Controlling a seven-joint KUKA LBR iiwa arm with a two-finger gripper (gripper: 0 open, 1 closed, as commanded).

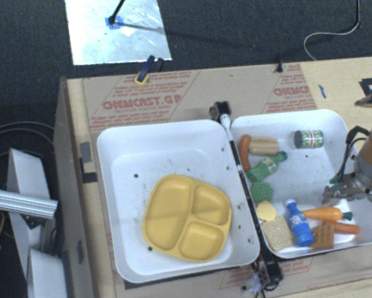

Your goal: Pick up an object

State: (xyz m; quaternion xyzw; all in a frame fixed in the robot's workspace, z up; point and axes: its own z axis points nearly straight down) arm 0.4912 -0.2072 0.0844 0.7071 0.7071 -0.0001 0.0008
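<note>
The right white bin (323, 119) holds several small items. A silver can with a green band (309, 139) lies at the back. A tan cylinder (263, 147), an orange sausage (245, 151) and a green bottle (267, 167) lie at the back left. Toward the front are a blue bottle (298, 222), an orange carrot (323, 215), a brown waffle piece (323, 235) and a beige block (278, 233). My gripper (336, 192) hangs low at the bin's right side, just above and right of the carrot. I see nothing held in it.
The left white bin (120, 186) holds a yellow divided plate (186, 216). A black clip (221, 111) sits where the bins meet at the back. Cardboard lies under both bins. Grey cables and metal parts lie at the far left.
</note>
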